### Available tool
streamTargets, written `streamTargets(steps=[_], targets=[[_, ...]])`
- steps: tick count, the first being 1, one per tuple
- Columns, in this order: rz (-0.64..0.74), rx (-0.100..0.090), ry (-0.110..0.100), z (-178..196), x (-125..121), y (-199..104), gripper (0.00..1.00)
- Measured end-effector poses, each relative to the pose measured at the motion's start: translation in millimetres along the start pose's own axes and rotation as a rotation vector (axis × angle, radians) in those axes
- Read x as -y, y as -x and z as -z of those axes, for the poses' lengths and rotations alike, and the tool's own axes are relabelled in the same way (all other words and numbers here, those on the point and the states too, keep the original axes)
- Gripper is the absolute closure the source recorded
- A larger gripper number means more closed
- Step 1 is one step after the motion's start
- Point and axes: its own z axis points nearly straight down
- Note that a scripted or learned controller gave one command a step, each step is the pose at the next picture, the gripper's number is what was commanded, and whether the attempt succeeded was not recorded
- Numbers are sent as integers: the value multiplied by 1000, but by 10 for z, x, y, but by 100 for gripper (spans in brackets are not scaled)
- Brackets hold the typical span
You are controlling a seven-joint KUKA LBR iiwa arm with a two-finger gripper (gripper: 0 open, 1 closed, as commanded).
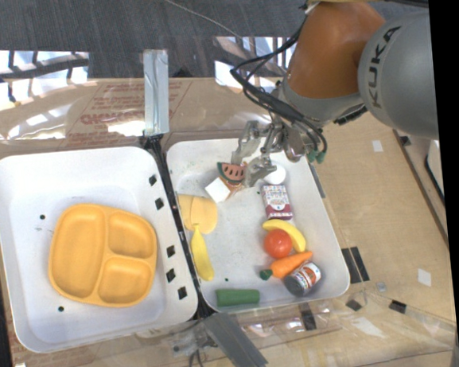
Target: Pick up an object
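My gripper (253, 162) hangs over the back of the right bin (330, 234), below the arm's orange band. A small watermelon slice toy (232, 173) sits right at its left tip, touching or nearly so; I cannot make out whether it is gripped. A white block (216, 190) lies just left and forward of the slice. A red-labelled packet (277, 202) lies just in front of the gripper.
Further forward in the right bin are a banana (288, 231), a tomato (278, 245), a carrot (291, 264), a can (305, 277), a green piece (238, 296) and yellow pieces (198, 221) by the left wall. The left bin (14, 189) holds a yellow divided tray (101, 254).
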Motion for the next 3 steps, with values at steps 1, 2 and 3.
streamTargets(steps=[1, 2, 3], targets=[[197, -4, 0, 13, 627, 75, 100], [170, -6, 2, -204, 572, 321, 100], [123, -2, 1, 72, -33, 359, 100]])
